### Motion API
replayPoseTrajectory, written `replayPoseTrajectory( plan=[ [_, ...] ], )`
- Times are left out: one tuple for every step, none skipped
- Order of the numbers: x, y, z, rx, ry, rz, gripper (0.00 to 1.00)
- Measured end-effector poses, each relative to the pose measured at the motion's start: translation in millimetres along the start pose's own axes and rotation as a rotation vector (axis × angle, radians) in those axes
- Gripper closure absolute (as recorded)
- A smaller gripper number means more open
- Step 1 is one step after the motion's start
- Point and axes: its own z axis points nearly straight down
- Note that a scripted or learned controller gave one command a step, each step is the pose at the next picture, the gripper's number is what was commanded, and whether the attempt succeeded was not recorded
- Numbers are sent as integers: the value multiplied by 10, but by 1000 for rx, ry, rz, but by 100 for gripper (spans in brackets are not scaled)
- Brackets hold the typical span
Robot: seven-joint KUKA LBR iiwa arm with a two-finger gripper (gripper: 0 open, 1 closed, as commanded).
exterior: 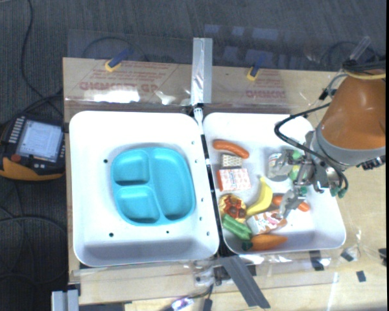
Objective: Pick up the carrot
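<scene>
The carrot (270, 241) is orange with a dark green end. It lies along the front wall of the right bin (324, 229), pointing right. My gripper (290, 203) hangs below the grey and orange arm, low over the middle of that bin. It is a little behind and to the right of the carrot, beside a yellow banana (262, 198). A small orange-red piece (302, 206) shows right next to the gripper tip. The carrot lies apart from the gripper.
The right bin also holds a sausage (231, 148), a small printed box (235, 177), a red packet (232, 205), a green vegetable (235, 227) and a white wrapper (266, 221). A blue divided tray (150, 184) sits in the left bin (91, 141).
</scene>
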Motion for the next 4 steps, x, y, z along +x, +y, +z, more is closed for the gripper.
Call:
replayPoseTrajectory(
  plan=[
    [-1064, 207, -1388, -2, -5, -103, 0],
    [-649, 244, -267, -1, -2, -193, 0],
    [-1021, 34, -333, 0, -3, -225, 0],
    [-1543, 107, -1240, -2, -7, -392, 0]
  ],
)
